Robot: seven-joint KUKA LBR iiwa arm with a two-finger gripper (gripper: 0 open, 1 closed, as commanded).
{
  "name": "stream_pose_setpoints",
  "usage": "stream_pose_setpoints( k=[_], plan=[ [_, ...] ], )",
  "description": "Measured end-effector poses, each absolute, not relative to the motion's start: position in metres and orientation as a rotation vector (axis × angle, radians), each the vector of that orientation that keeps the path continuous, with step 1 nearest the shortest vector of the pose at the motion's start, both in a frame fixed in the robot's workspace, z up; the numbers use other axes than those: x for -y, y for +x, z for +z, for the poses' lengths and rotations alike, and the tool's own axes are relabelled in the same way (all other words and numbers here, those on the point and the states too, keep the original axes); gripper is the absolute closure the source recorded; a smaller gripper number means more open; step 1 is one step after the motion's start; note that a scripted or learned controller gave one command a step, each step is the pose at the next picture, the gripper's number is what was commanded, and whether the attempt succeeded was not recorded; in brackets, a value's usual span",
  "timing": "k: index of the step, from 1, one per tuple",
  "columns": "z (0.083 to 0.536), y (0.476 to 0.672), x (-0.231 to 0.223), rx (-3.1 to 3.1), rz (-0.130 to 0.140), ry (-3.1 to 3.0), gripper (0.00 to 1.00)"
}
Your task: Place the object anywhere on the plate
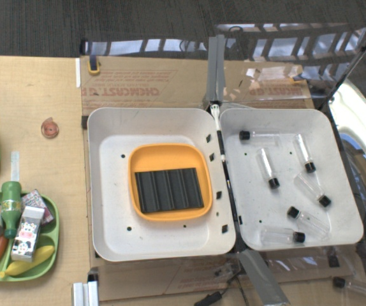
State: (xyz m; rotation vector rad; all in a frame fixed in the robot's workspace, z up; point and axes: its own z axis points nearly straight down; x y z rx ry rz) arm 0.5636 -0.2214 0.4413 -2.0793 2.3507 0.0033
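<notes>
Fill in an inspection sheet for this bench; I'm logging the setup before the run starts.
Surface: two white bins, left bin and right bin, on cardboard.
Job's things: orange plate in left bin, carrying a dark ribbed slab; clear black-capped tubes scattered in right bin.
Clutter: green tray of toy food on the wooden table at far left.
Grippers: nothing seen.
Cables: one black cable at the bottom.
Surroundings: metal frame behind.

At the right edge a smooth, pale, curved casing sits low, partly crossed by a thin slanting rod. I cannot tell whether this casing is part of the arm. No joint, wrist or orange band shows on it.
</notes>
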Motion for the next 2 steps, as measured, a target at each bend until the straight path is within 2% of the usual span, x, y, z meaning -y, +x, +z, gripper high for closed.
stream_pose_setpoints(
  k=[1,2],
  plan=[
    [0.4409,0.5702,0.2212,-1.990,0.002,-2.426,0.00],
    [0.4404,0.5602,0.2155,-1.494,0.006,-2.759,0.00]
  ],
)
